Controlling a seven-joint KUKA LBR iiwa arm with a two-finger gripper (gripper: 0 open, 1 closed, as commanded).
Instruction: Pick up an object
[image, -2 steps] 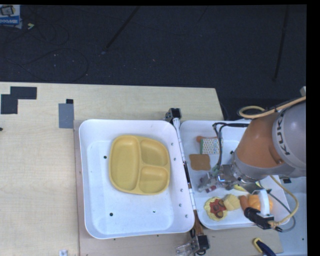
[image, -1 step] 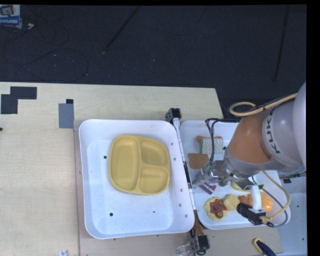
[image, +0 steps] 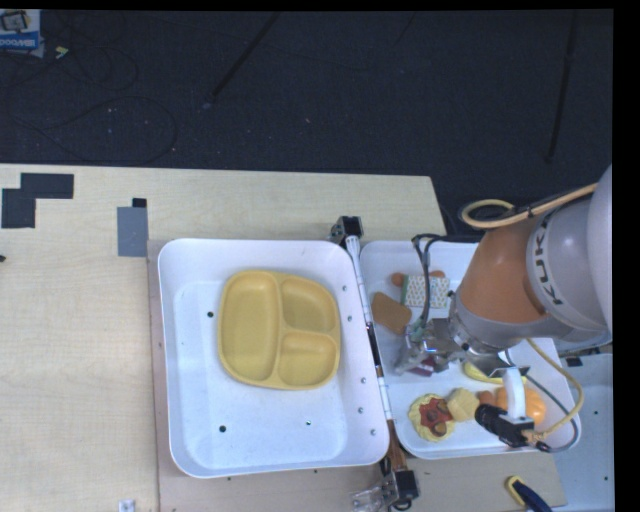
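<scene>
Pale wooden bench (image: 80, 330) against dark floor, bearing two shallow white bins side by side.

Left bin (image: 190, 440) holding a yellow divided plate (image: 278, 328), lying flat near its middle. Right bin (image: 385, 262) crowded with small objects: brown flat piece (image: 391, 312), dotted white block (image: 427, 291), red-and-yellow toy (image: 433, 415) near the front wall (others too small to tell). Gripper (image: 425, 355) lowered among the objects of the right bin, beneath the orange band (image: 500, 280); grip state impossible to tell.

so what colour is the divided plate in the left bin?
Pale yellow; the divided plate shows best in the camera view.
</scene>
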